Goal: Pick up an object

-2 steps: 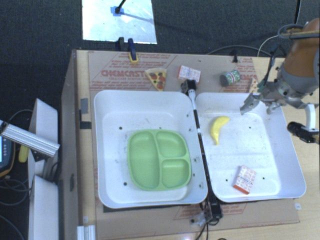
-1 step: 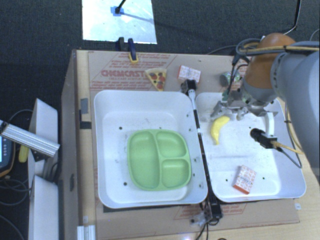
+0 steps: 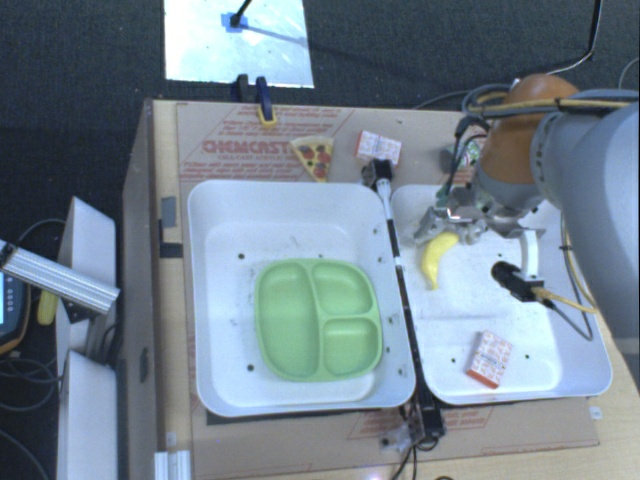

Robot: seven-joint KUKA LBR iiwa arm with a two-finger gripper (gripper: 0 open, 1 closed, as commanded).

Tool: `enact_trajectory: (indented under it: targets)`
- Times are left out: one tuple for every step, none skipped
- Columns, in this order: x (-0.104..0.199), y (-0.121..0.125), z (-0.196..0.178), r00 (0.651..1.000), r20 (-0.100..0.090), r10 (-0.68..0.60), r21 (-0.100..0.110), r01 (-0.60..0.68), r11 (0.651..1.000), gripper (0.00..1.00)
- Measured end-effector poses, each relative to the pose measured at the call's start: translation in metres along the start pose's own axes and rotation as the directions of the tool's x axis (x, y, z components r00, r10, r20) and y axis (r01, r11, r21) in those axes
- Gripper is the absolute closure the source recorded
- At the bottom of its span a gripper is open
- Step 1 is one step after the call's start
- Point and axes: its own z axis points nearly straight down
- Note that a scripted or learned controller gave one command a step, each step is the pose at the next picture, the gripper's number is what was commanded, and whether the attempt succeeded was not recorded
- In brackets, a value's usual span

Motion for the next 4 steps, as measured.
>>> enact_trajectory:
  targets:
    - [0.000, 0.001, -0.011, 1.000, 0.000, -0.001, -0.004, 0.001, 1.000, 1.00]
    - [-0.075, -0.004, -0.118, 1.000, 0.003, 0.003, -0.004, -0.003, 1.000, 1.00]
    - [-0.074, -0.004, -0.117, 1.000, 0.002, 0.002, -0.003, -0.002, 1.000, 0.00]
    - [-0.098, -0.033, -0.019, 1.000, 0.000, 0.004, 0.001, -0.004, 1.000, 0.00]
